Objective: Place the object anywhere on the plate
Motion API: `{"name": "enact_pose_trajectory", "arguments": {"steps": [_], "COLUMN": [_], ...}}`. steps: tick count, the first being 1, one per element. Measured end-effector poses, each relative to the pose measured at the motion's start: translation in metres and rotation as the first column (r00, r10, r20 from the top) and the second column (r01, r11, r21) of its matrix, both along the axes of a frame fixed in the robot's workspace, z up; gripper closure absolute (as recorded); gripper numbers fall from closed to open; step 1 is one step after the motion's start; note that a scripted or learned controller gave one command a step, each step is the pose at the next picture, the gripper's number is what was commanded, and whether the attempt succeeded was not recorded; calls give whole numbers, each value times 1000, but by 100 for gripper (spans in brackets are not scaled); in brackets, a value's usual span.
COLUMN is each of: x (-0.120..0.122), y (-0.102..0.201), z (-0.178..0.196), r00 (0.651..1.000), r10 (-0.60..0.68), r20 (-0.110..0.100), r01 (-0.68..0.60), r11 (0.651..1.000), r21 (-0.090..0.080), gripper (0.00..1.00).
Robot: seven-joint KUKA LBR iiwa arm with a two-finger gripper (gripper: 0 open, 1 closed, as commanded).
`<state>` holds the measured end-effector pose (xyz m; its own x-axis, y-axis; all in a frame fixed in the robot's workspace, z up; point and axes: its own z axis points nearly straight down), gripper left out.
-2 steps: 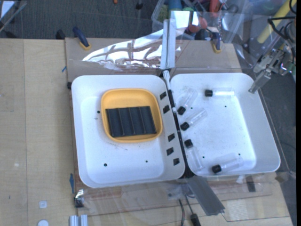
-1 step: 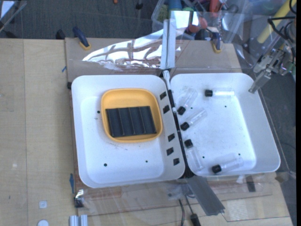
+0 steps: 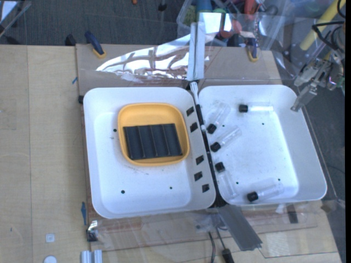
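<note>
Camera view: pincer [image 3: 300,102], state unclear, hangs over right bin's [image 3: 307,147] far-right rim; vials [image 3: 262,191] hug its edges.

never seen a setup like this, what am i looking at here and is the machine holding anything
This is one picture, taken by a fixed camera above a workbench, looking down at a slant. Two shallow white bins sit side by side. The left bin holds a rounded yellow plate with a black ridged rectangular block lying on it. The right bin holds several small clear plastic tubes with black caps, such as one near the top and one near the bottom edge.

The machine is a robot arm that reaches in from the right. Its two-finger gripper hangs at the upper right, over the right bin's far corner. Nothing shows between its fingers, so it looks to be holding nothing.
</note>
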<state>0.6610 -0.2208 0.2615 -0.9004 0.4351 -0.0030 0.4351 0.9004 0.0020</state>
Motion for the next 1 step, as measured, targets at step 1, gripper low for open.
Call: {"name": "enact_pose_trajectory", "arguments": {"steps": [1], "x": [-2], "y": [0], "z": [0], "r00": [983], "r10": [182], "r20": [0], "r01": [-182], "r11": [983], "r21": [0], "gripper": [0]}}
